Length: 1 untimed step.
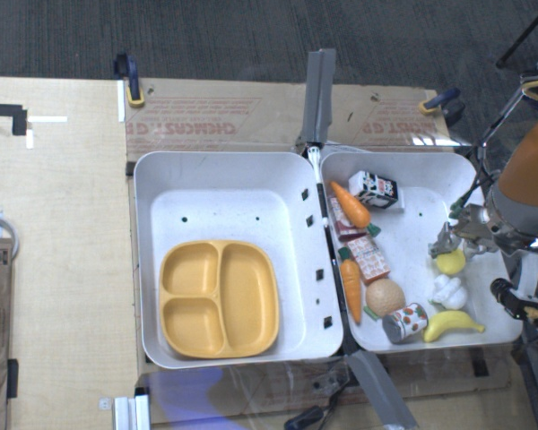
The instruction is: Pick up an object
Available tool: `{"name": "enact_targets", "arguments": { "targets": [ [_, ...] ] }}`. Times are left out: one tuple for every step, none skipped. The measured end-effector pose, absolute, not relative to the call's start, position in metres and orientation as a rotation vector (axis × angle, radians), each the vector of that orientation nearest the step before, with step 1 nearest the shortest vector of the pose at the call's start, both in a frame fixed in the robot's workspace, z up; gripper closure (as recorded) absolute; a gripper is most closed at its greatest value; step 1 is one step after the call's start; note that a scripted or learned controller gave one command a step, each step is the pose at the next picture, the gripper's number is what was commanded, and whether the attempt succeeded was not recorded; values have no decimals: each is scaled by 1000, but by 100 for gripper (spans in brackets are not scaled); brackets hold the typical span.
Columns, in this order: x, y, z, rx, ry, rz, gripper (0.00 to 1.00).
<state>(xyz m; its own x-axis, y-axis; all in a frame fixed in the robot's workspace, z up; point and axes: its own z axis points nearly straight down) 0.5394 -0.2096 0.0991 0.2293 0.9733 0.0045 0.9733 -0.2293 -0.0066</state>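
Note:
The right bin (412,173) holds several toy foods. A yellow lemon (449,262) lies near the bin's right wall, with a white garlic-like piece (447,290) and a yellow banana (452,325) in front of it. My gripper (455,236) hangs at the lemon's upper edge, low in the bin and partly over it. The arm's orange band (529,173) is above, at the view's right. Nothing is visibly held.
Further left in the right bin lie a black-and-white milk carton (374,189), two carrots (350,203) (351,289), red packets (368,258), a tan round piece (384,296) and a small can (404,322). The left bin (161,186) holds a yellow divided plate (220,298).

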Motion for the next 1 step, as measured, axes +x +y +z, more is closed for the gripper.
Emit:
{"name": "enact_targets", "arguments": {
  "targets": [
    [554,-133,220,-2469,-1940,4,100]
  ]
}}
